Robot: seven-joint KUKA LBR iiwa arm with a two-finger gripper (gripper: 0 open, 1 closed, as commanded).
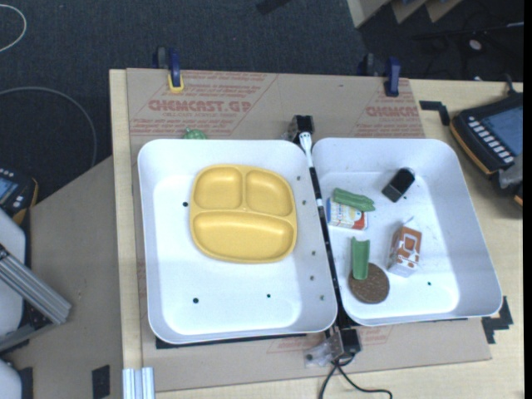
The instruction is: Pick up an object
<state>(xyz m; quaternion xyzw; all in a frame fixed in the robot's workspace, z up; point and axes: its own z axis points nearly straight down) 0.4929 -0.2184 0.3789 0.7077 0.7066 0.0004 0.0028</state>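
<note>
The right bin [449,223] holds several small objects. A black block [398,184] lies near its back. A small white carton with a green top [347,209] sits toward the left wall. A green stick [360,258] rests against a brown round disc [369,286] at the front. A small orange and white carton [406,250] stands to the right of them. A yellow divided plate [243,213] lies in the left bin [166,273].
The bins sit on a cardboard sheet [249,98] held by blue clamps [174,66] at the back. A handheld pendant with a screen [497,135] lies at the right edge. A small green item [194,135] rests just behind the left bin.
</note>
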